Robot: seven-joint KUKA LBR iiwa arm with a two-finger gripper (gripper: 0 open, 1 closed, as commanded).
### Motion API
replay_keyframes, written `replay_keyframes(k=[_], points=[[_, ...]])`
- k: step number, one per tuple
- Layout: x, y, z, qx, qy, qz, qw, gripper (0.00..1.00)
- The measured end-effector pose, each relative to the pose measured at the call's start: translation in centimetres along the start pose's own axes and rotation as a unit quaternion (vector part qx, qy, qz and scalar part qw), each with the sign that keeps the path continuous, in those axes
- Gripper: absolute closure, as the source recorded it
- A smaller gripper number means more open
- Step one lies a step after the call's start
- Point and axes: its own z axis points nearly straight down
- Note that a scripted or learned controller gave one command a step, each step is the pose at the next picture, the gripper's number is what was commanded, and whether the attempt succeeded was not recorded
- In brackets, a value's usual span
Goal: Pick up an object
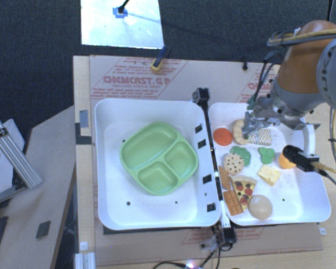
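The gripper [250, 129] hung low over the far part of the right bin [319, 203], its tip just beside a pale speckled cracker [262, 135] and a tan biscuit [239, 132]. Whether it was open or closed could not be told. The cracker lay directly under and slightly right of the tip, its long side running left to right, so a short drop looked enough. It was flat, whitish, dotted. Left of the cracker sat a red tomato slice [223, 136]; nearer the camera from it lay a round cookie [233, 163] and green broccoli [266, 153].
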Motion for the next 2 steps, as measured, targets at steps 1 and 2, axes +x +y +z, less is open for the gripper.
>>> replay_keyframes(k=[1, 2], points=[[-1.8, -0.88, 0.24, 0.0, 0.0, 0.002, 1.0, 1.0], [-0.92, -1.47, -0.05, 0.0, 0.0, 0.001, 1.0, 1.0]])
